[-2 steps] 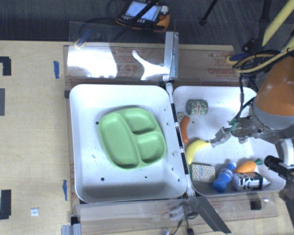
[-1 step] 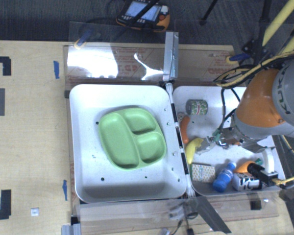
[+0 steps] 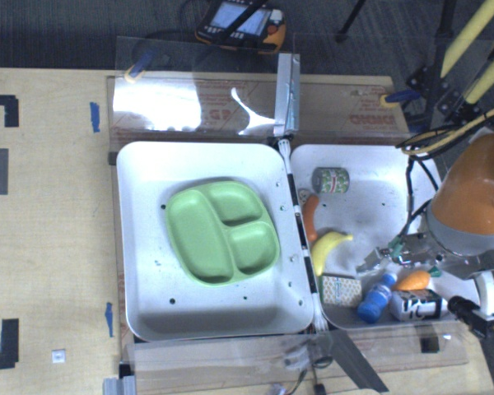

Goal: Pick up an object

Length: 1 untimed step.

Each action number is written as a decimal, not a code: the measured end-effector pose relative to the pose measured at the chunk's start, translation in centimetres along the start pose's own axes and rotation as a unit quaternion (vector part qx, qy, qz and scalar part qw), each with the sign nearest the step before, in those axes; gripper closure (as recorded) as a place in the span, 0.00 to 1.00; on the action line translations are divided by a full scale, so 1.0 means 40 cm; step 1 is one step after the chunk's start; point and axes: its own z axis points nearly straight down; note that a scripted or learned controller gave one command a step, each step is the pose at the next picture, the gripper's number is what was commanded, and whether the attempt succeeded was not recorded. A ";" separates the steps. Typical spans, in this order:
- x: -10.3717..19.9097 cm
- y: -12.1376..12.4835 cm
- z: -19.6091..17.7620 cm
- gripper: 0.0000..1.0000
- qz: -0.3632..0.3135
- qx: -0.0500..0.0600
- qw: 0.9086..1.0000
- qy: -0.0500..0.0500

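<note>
The right bin (image 3: 370,167) holds several objects. A green-labelled can (image 3: 331,180) lies near its back. Along its left wall there is an orange item (image 3: 310,216), with a yellow banana (image 3: 327,248) just in front of it. A speckled block (image 3: 341,290), a blue bottle (image 3: 375,299), a small orange object (image 3: 413,281) and a dark small can (image 3: 420,306) crowd the front. My gripper (image 3: 399,255) hangs low over the front right part of this bin, just above the orange object and the blue bottle. I see nothing held in it.
The left bin (image 3: 140,220) holds a green divided plate (image 3: 222,230). A clear divider (image 3: 286,97) stands at the back between the bins. The arm's orange band (image 3: 477,192) looms over the right bin's right side, with cables (image 3: 445,138) behind it.
</note>
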 end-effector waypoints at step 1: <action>0.055 0.286 0.079 0.00 0.002 -0.005 1.000 -0.002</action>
